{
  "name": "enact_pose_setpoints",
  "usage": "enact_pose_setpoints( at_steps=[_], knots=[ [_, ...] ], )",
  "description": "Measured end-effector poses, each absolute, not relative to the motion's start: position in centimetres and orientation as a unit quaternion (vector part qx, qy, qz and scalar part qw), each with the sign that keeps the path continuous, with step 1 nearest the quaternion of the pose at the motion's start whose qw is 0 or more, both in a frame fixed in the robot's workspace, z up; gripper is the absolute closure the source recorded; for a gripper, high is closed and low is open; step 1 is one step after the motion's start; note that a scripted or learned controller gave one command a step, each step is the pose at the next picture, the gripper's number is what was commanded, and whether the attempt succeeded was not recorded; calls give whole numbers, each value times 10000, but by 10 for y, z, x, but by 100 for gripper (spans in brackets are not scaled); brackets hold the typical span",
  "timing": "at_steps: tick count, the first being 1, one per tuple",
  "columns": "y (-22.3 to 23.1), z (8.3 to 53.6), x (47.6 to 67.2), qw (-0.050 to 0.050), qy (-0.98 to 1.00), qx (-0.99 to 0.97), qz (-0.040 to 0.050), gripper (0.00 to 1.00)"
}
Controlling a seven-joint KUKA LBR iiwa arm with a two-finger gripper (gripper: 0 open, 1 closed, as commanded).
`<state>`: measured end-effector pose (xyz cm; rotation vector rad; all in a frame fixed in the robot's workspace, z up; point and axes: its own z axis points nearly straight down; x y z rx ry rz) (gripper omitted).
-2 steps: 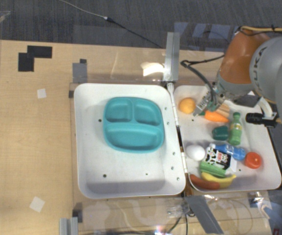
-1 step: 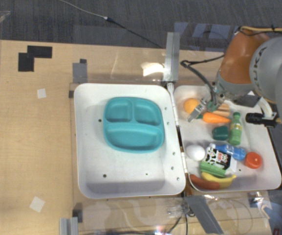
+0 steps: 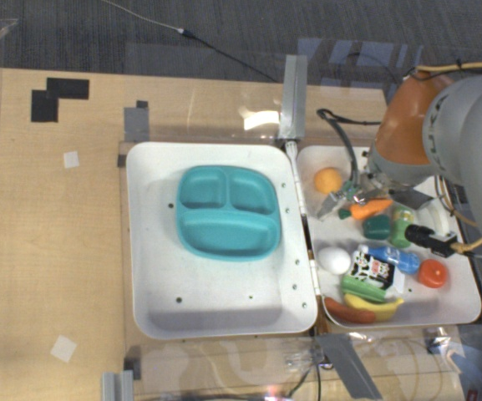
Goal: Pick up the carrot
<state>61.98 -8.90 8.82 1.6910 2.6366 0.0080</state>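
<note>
The carrot (image 3: 371,209), a small orange piece with a green end, lies in the upper middle of the right bin (image 3: 466,307). My gripper (image 3: 343,200) hangs low over that bin, just left of the carrot. Its metal fingers (image 3: 330,205) stand apart, so it looks open, and the carrot sits beside the fingertips rather than clearly between them. The grey arm with its orange band (image 3: 403,128) comes in from the upper right and covers the bin's back corner.
The right bin is crowded: an orange ball (image 3: 327,179), a white ball (image 3: 335,260), a teal block (image 3: 377,226), a green bottle (image 3: 403,226), a blue bottle (image 3: 398,260), a cow-print carton (image 3: 372,269), a banana (image 3: 376,307). A teal divided plate (image 3: 226,211) lies in the left bin (image 3: 153,299).
</note>
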Motion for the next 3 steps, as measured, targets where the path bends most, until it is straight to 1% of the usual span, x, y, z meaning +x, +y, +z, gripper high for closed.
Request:
enact_pose_setpoints(
  at_steps=[1,2,3],
  knots=[
    [-87,102,623,86,8440,5362,51,100],
    [-87,102,623,81,8443,5357,48,0],
    [-96,88,603,40,7436,6686,32,0]
  ],
)
